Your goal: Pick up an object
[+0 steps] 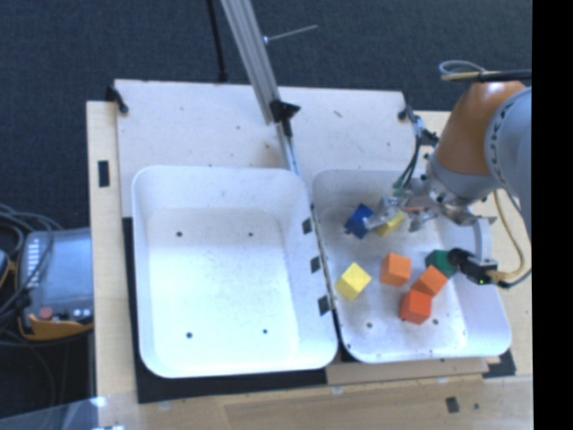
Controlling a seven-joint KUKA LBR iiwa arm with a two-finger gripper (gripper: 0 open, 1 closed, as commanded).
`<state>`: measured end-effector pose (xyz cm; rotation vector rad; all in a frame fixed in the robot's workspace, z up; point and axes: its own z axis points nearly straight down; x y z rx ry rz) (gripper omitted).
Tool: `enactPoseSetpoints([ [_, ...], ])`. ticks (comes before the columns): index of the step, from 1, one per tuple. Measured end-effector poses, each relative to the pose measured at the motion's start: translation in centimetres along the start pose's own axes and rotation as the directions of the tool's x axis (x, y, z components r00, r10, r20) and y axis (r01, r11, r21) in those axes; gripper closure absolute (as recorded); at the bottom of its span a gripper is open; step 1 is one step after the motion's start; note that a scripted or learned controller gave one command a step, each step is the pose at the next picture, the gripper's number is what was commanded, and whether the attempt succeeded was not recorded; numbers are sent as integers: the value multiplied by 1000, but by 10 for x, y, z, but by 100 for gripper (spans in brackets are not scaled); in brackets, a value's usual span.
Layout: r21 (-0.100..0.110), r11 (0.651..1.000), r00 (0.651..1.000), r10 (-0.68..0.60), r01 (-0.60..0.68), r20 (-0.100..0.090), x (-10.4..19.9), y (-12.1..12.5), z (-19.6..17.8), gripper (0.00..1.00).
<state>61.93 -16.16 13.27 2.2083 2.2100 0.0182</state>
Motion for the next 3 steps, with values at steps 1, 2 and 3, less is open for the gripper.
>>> enactPoseSetpoints([
  [1,-1,1000,1000,4,-4,-1,-1,0,-9,100],
  [2,13,1000,1000,-3,3,-2,6,5,-69,100],
  [3,15,1000,1000,-4,4,-3,4,7,-104,100],
])
